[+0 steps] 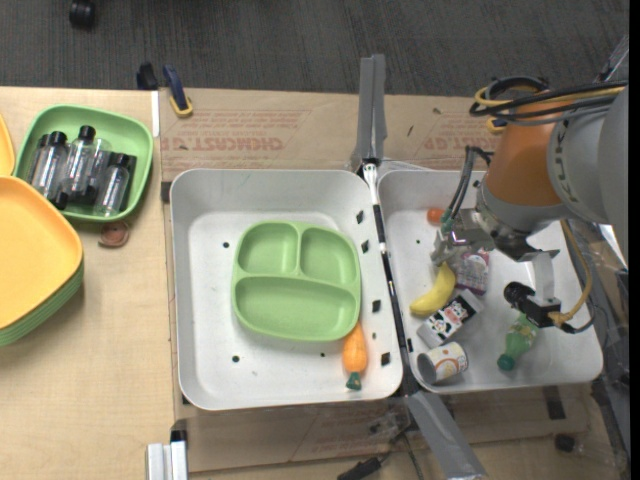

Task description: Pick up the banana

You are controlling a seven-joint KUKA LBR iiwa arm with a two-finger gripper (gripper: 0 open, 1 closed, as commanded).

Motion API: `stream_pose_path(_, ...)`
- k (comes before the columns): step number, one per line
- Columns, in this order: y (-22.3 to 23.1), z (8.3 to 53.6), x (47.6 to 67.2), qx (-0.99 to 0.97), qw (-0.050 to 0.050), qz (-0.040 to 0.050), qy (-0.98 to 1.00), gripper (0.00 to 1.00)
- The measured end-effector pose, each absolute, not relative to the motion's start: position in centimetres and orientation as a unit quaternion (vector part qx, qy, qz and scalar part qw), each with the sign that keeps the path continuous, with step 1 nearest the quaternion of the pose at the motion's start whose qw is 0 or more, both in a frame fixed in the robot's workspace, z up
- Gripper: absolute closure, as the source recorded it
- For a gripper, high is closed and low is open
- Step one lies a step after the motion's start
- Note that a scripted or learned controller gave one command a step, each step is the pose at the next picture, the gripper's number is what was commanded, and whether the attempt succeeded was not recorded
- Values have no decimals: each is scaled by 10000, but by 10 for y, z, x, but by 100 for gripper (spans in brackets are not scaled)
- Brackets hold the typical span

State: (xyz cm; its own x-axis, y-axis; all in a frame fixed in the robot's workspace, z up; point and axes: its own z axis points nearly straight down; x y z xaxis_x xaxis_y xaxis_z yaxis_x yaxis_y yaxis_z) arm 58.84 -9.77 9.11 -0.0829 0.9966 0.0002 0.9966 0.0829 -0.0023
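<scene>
Banana (434, 293) lies in right bin (575, 363), beside small carton (450, 318); gripper (452, 240) just above its upper end; grip state cannot tell; likely toy: light, smooth, curved, slippery; grasp across thick middle.

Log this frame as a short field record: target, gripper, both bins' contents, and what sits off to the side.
target: banana, lying in the right bin
gripper: gripper just above the banana's upper end; no grasp visible
right bin also holds: small milk carton, cup on its side, green bottle
left bin: green divided plate, carrot by its corner
bench left: green tray of vials, stacked yellow plates
</scene>
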Motion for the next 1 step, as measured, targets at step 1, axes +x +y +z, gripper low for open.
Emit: stream_pose_path(1,-105,91,538,-7110,9,7,-7032,100)
